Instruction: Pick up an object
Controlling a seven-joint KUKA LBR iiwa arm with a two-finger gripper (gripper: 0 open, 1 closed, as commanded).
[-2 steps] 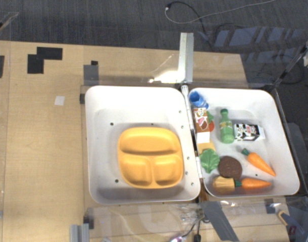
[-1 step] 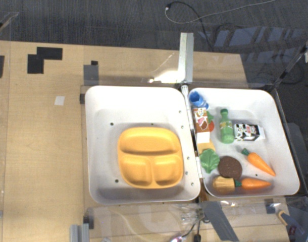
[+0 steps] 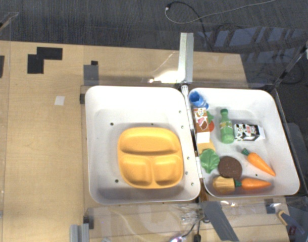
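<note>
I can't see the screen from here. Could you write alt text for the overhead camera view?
Two shallow white bins sit side by side on a wooden bench: the left bin holds a yellow divided tray, and the right bin holds small toy foods, among them two carrots, a green bottle, a brown round piece and a blue-capped bottle.

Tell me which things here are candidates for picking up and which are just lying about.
Candidates, all in the right bin:
green bottle
milk carton
two carrots
brown cookie
green leaf
blue-capped bottle

Lying about:
yellow divided tray
left bin
black cable
</note>
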